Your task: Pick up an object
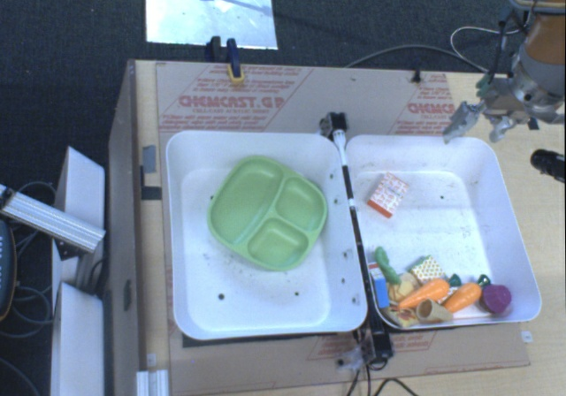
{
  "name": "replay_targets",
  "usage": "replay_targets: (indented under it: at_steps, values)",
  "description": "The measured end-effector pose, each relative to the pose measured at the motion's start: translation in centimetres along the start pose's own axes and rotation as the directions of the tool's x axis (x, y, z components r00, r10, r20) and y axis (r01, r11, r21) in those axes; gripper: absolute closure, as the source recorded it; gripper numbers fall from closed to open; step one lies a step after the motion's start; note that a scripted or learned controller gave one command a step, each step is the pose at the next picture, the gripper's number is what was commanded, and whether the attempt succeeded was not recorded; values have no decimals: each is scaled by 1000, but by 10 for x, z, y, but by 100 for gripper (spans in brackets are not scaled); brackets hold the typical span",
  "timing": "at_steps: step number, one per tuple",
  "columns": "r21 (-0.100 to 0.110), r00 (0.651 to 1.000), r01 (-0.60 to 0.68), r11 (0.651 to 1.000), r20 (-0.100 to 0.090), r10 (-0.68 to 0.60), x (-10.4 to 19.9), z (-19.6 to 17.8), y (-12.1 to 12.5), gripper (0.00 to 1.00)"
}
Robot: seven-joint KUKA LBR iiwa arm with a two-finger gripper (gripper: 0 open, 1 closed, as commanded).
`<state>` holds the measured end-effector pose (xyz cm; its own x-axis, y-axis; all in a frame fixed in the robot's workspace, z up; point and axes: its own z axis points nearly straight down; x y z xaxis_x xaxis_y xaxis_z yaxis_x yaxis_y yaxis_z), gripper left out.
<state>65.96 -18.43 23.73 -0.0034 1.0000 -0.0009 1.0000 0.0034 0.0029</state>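
My gripper hangs over the far right rim of the right bin, its two fingers spread open with nothing between them. A small orange and white box lies alone in the far half of that bin, well left of and nearer than the gripper. In the bin's near corner sits a heap of toys: two orange carrots, a purple piece, a green piece and a yellow checkered block.
The left bin carries a light green divided plate. A black rod runs along the seam between the bins. Cardboard lines the bench behind them, with a clamp at its far edge.
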Motion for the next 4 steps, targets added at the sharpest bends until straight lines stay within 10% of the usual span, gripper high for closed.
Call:
replay_targets:
  at_steps: [1,2,4]
  values:
    - [0,1000,1,1000,0,-1,20,139,-14,0]
    - [-10,1000,2,1000,-2,-2,91,147,13,0]
    - [-13,1000,-3,1000,0,3,98,147,-115,0]
